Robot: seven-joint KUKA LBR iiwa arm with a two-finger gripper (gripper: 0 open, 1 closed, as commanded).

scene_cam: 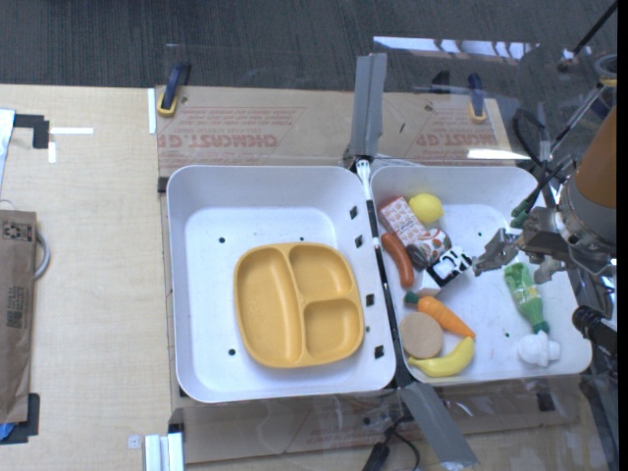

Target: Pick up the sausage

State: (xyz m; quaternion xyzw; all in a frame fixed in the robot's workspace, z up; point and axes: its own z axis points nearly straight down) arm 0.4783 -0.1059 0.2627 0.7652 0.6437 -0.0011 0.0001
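Touching sausage (396,258): snack pkt (409,226); carrot (444,315) nr.

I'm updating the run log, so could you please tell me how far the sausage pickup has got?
Nothing looks done yet: the sausage lies in the right bin along its left wall, beside the snack packet. In hand: the gripper hangs over the bin's right half, off to the right of the sausage and apart from it. Left: move across, descend, grasp and lift.

The arm (601,180) was cut off by the right edge, and the green vegetable (525,297) was partly hidden by the gripper (502,248).
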